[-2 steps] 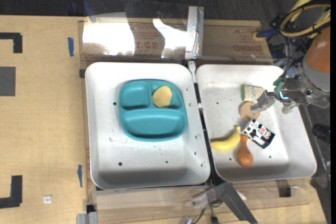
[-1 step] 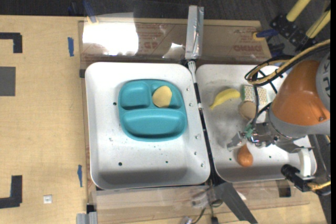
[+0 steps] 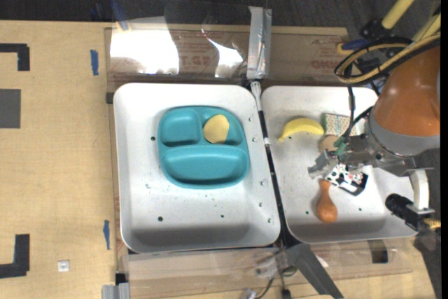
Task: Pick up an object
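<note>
Overhead view of the desk with two white bins. The left bin carries a teal divided tray with a yellow round item in its upper right compartment. The right bin holds a banana near its far left corner, an orange-brown gourd-shaped toy toward its near edge, and a patterned packet. The end effector hangs low at the bin's middle, just above the gourd toy; whether it is spread or closed cannot be told. Nothing appears lifted, so the pick seems not yet done. No legible writing.
</note>
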You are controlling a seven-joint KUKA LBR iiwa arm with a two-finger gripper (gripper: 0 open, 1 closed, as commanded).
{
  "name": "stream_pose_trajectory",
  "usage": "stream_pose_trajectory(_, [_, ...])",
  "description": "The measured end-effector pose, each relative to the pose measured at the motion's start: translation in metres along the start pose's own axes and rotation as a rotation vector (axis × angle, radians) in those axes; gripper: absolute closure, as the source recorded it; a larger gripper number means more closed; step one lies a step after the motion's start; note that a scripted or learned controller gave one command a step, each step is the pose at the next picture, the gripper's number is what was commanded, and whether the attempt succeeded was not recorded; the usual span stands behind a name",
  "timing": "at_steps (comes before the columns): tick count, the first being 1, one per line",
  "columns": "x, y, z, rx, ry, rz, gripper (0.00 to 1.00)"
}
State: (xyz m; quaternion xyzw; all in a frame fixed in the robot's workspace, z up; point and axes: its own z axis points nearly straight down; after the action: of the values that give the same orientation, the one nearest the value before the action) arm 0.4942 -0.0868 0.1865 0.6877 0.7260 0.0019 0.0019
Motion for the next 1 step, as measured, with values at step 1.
stream_pose_trajectory(1, [-0.0003,0.0001,-0.0080,0.001,0.000,0.002,1.00])
